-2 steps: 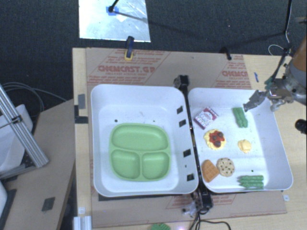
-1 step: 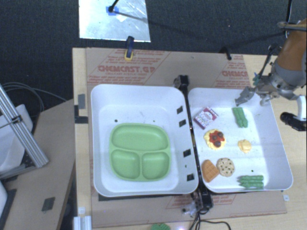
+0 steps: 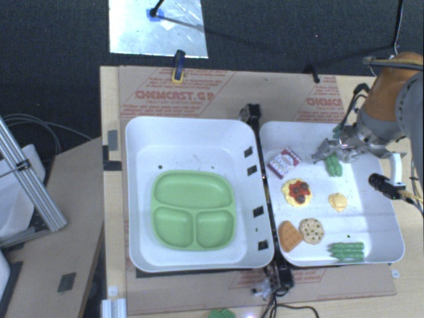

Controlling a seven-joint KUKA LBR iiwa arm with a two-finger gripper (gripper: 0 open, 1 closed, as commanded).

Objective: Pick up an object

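The pincer (image 3: 333,152) hangs low over the right bin (image 3: 381,207), just above a green toy vegetable (image 3: 333,166); I cannot tell its grip.

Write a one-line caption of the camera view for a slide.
Gripper low over a green toy in the right bin; green divided tray in the left bin.

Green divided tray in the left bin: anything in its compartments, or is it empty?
Empty. The green divided tray lies flat in the left bin, and all three compartments show bare green.
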